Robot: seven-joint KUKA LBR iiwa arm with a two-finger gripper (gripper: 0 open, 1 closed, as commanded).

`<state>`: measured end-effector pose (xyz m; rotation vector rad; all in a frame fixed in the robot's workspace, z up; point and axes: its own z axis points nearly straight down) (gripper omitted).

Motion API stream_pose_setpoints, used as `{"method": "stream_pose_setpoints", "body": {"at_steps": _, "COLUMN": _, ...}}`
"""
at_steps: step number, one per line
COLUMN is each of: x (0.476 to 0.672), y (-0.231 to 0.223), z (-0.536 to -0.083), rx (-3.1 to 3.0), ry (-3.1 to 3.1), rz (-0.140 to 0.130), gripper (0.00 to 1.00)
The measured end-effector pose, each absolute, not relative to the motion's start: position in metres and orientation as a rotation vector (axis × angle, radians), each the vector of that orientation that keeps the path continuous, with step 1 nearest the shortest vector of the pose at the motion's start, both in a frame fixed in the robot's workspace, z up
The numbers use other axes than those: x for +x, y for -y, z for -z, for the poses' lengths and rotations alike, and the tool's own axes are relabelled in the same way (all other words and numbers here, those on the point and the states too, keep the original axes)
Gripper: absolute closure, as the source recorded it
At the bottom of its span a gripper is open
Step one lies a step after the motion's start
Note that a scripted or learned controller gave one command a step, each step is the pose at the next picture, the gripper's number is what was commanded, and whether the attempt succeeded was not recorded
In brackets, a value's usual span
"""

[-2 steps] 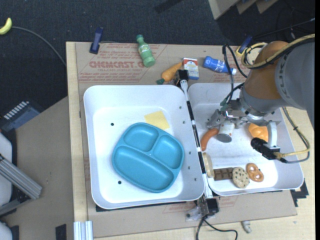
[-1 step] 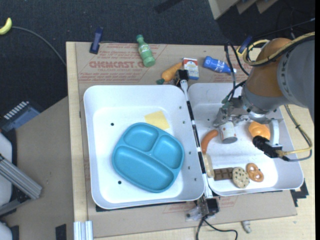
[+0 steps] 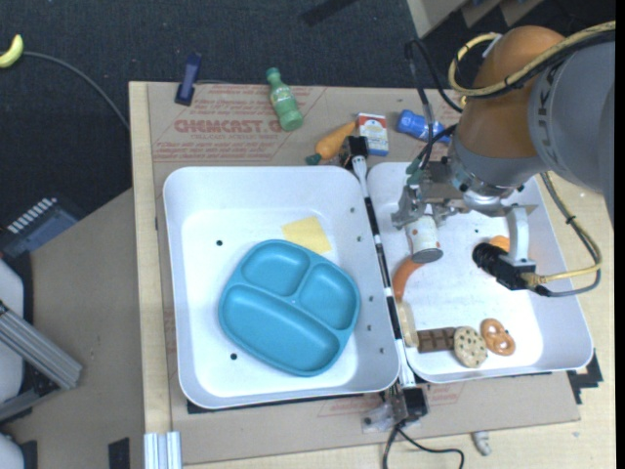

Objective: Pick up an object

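Observation:
My gripper (image 3: 423, 211) hangs over the back left part of the right bin (image 3: 557, 345). Directly under it is a small white and red can (image 3: 426, 241), tilted so its grey end faces the camera. Whether the can is held or just lies below the gripper is unclear. An orange sausage-shaped piece (image 3: 399, 277) lies just left of the can by the bin's wall. Along the front of this bin lie a chocolate bar (image 3: 436, 339), a cookie (image 3: 470, 346) and a pretzel (image 3: 498, 337). A small orange thing (image 3: 500, 243) shows to the right of the gripper.
The left bin (image 3: 190, 213) holds a blue divided plate (image 3: 288, 306) and a yellow slice (image 3: 308, 234). Behind the bins on the cardboard lie a green bottle (image 3: 284, 99), a blue item (image 3: 187, 79), an orange carrot (image 3: 335, 140), a small carton (image 3: 372, 133) and a blue can (image 3: 418, 123).

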<state>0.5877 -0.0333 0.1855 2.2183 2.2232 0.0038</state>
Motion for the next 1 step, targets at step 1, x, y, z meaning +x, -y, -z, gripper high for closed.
{"method": "stream_pose_setpoints", "body": {"at_steps": 1, "x": 0.5699, "y": 0.0243, "z": -0.2349, "rx": 2.22, "ry": -2.221, "rz": -0.002, "gripper": 1.0}}
